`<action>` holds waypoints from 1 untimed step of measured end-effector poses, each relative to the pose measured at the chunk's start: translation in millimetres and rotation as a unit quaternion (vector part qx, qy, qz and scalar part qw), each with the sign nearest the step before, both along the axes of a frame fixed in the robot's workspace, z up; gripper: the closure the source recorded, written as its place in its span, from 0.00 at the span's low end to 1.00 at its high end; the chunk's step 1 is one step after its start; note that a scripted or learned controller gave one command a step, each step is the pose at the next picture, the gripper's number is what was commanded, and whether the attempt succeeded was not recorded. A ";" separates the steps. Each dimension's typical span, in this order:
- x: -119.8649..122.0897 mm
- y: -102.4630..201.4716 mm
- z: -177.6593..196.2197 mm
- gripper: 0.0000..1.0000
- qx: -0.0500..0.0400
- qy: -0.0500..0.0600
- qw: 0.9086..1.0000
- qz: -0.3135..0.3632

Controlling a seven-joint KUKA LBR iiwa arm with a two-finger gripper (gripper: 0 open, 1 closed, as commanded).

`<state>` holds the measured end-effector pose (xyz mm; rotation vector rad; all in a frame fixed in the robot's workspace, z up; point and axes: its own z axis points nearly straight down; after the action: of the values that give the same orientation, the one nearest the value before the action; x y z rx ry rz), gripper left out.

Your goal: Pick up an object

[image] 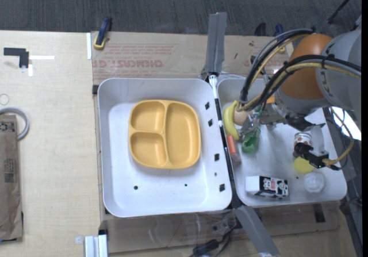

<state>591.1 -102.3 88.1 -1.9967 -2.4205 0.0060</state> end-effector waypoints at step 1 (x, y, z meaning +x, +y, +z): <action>-0.3 -1.5 5.3 1.00 0.000 0.002 1.000 -0.001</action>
<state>590.8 -103.8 93.4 -1.9970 -2.4159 0.0107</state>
